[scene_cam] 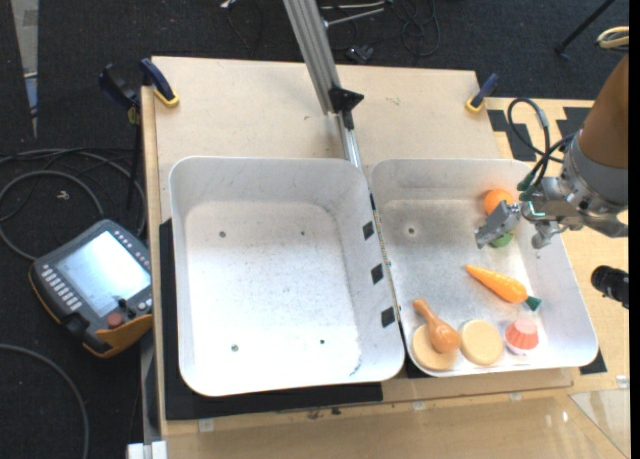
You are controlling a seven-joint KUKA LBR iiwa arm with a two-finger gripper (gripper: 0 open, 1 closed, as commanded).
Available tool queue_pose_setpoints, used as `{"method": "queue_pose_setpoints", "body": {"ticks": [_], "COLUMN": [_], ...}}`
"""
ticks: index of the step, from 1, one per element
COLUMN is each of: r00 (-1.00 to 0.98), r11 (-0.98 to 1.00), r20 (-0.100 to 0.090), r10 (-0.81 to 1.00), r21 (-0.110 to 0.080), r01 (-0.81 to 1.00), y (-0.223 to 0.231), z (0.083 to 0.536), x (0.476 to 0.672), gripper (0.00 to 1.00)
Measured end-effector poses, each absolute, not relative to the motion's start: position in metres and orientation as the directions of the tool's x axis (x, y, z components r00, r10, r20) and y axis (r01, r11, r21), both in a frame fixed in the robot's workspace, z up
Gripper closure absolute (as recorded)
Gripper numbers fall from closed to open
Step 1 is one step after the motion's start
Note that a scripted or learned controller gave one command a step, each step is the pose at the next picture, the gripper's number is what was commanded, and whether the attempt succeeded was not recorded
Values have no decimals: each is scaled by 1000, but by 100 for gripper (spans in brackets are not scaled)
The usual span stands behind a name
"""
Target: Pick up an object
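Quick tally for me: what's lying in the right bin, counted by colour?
Orange: 2, the long carrot-shaped toy and the round orange toy by the claw.
Tan: 2, the drumstick-shaped toy and the flat round disc.
Pink-white: 1, the small strawberry-like toy.
Total: 5.

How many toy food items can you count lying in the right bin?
5, perhaps more hidden under the gripper: an orange fruit with something green below it by the fingers, a carrot mid-bin, and a drumstick, round biscuit and strawberry along the near edge.
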State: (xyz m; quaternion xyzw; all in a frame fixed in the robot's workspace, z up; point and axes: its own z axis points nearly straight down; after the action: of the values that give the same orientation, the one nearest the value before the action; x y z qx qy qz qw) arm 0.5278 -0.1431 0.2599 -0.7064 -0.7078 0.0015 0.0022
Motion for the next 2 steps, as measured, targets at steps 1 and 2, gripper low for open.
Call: {"method": "queue_pose_setpoints", "body": {"ticks": [1, 2], "r00": [0, 1], "r11": [0, -1], "r20": [0, 0], "r10": [1000, 1000], "r21": [0, -5], "r01": [1000, 1000], "y": [-143, -151], "z": [262, 214], "x": [529, 532], "gripper": [0, 0]}}
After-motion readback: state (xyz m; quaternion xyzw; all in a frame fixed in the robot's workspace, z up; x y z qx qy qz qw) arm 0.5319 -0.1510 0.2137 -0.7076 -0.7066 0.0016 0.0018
